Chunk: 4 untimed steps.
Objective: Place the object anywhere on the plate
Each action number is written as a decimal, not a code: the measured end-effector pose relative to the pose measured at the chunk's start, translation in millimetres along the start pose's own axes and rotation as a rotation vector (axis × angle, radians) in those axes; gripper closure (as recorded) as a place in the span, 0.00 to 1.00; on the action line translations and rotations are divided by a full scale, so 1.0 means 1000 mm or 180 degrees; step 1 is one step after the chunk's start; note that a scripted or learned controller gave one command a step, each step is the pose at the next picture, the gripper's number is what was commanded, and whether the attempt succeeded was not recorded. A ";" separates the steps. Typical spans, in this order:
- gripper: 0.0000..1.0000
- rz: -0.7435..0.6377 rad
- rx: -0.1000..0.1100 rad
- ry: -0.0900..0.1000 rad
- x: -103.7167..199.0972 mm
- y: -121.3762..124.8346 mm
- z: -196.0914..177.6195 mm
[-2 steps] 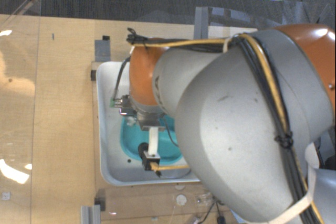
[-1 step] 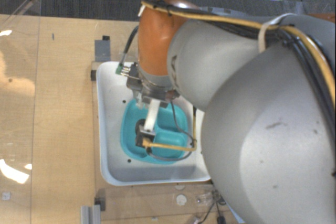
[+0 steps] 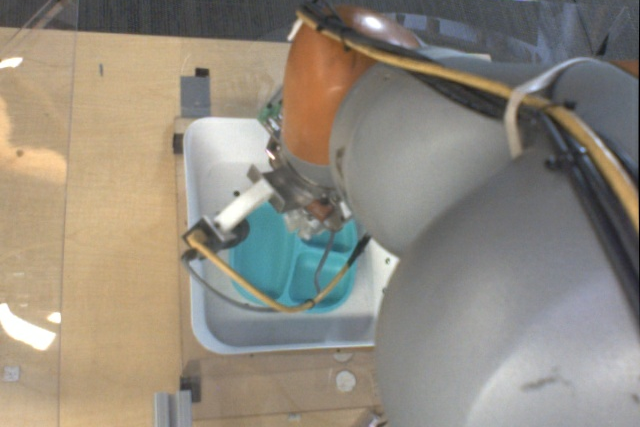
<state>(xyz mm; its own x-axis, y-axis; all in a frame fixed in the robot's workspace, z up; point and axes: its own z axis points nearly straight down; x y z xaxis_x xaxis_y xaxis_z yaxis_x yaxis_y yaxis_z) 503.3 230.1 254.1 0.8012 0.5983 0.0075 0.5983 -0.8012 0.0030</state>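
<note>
Beneath the wrist, the gripper (image 3: 310,215) is hanging low over a teal divided plate (image 3: 270,260), which is lying in the white bin (image 3: 215,175). The grey arm (image 3: 480,215) with its orange band (image 3: 315,95) is covering most of the bin from the right, so whether the gripper is clenched, released or grasping anything cannot be told. The object to be placed cannot be made out. A yellow-and-black cable (image 3: 250,290) is looping out to the left of the gripper and curving across the plate below it.
</note>
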 end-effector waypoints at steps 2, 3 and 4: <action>1.00 0.0553 0.0016 -0.0034 -0.057 0.047 0.111; 1.00 0.0776 -0.0013 0.0008 -0.018 0.120 -0.076; 1.00 0.0567 -0.0014 -0.0003 -0.091 0.157 -0.176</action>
<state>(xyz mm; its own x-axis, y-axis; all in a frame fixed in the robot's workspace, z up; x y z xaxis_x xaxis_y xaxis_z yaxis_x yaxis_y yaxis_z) 522.5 49.5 429.8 0.8945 0.4470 0.0073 0.4469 -0.8946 0.0061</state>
